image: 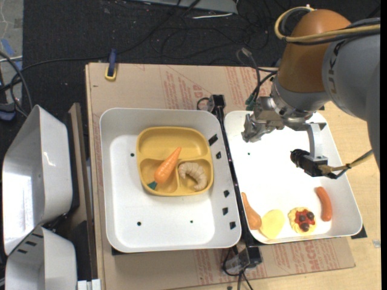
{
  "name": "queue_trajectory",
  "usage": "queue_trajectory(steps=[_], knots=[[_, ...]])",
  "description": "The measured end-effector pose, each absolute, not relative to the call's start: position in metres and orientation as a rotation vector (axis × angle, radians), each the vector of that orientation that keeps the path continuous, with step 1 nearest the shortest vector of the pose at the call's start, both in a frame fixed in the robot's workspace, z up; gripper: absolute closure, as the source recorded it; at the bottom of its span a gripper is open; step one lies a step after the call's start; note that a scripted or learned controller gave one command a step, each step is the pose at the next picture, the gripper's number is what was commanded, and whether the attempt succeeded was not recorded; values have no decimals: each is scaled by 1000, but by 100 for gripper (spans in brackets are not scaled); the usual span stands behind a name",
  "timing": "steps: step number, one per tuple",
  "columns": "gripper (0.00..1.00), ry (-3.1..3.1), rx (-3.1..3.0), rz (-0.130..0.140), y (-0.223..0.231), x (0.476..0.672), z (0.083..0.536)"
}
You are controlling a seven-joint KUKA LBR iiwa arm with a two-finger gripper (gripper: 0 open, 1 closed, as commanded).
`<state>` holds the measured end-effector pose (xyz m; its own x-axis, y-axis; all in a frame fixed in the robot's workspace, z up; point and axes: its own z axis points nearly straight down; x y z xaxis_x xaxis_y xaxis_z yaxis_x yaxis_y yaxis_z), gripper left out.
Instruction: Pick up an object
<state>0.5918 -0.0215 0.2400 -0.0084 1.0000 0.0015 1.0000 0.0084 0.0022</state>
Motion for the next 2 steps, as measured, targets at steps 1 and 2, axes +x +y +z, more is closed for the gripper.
queue_trajectory(steps=[1, 2], knots=[[100, 2232, 2211, 2, 41, 597, 233], [100, 2232, 2212, 2, 99, 597, 228]])
